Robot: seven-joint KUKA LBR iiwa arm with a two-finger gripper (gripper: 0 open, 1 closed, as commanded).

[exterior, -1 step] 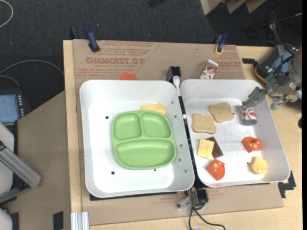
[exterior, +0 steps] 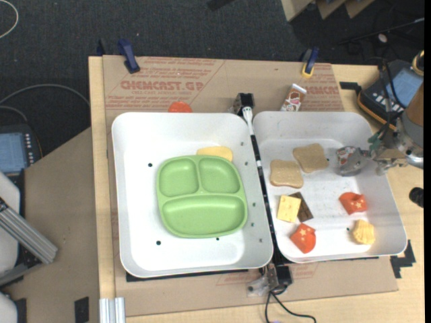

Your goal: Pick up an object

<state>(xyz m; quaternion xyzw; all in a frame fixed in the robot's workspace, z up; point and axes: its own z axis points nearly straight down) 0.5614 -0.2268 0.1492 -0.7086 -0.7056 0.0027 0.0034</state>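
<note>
Several toy foods lie in the right bin [exterior: 330,121]. Two tan bread slices [exterior: 311,157] [exterior: 286,173] sit near its middle. A yellow cheese block [exterior: 289,208] leans on a small brown piece [exterior: 304,210]. Two red pieces [exterior: 304,237] [exterior: 353,202] and a yellow piece [exterior: 363,232] lie toward the front. My gripper [exterior: 346,159] hangs low over the right bin's far right part, just right of the upper bread slice and above the right red piece. Nothing shows held in it.
The left bin [exterior: 128,180] holds a green divided plate [exterior: 200,196] with a pale yellow piece [exterior: 216,153] behind it. A small carton [exterior: 293,98] and an orange disc [exterior: 179,107] lie on the board behind the bins. Blue clamps [exterior: 128,54] [exterior: 309,60] grip the board's far edge.
</note>
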